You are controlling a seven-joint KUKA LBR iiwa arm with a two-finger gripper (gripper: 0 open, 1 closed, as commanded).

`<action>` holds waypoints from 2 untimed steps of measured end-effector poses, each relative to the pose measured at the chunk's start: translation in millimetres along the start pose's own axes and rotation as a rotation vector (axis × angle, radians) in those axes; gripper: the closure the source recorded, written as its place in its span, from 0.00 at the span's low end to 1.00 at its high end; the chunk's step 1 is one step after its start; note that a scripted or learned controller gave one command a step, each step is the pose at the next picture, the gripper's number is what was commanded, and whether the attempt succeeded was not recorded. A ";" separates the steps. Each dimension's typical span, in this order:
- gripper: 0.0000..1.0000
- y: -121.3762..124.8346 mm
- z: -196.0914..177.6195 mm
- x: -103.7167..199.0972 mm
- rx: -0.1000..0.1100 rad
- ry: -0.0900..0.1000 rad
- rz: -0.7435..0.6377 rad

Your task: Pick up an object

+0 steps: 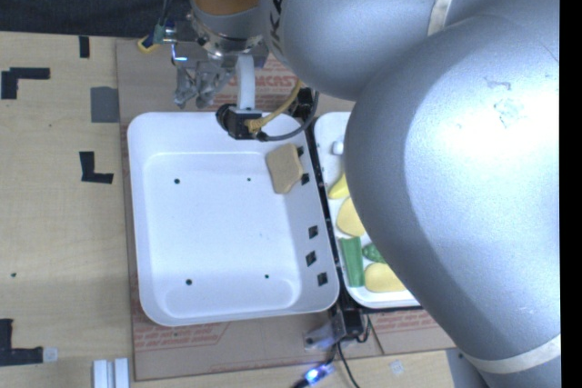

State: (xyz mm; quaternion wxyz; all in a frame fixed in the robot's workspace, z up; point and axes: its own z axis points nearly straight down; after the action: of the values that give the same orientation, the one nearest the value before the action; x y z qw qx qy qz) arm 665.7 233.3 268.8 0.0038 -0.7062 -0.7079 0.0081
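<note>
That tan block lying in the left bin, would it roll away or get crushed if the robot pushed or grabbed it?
The tan block looks flat-sided and squarish, so it would probably slide, not roll. Its matte, sponge-like surface suggests that it is light and might squash a little. It lies by the left bin's right wall, which could stop it sliding.

— What sits on the bench (55, 223)?
— Black tape marks (94, 169) along its left edge, a grey patch (105, 104) further back, brown cardboard (150, 86) under the bins.

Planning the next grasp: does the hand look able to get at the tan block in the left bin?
Probably yes. The tan block lies uncovered near the left bin's right wall, just below the hand; that wall may crowd a finger.
</note>
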 end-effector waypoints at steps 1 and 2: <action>1.00 0.7 -144.1 -0.6 -0.030 0.011 -0.001; 1.00 -14.2 -276.1 -1.4 -0.032 0.011 -0.001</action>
State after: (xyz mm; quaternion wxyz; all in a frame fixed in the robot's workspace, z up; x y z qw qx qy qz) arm 656.2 233.5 545.2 -0.0034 -0.7057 -0.7085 -0.0071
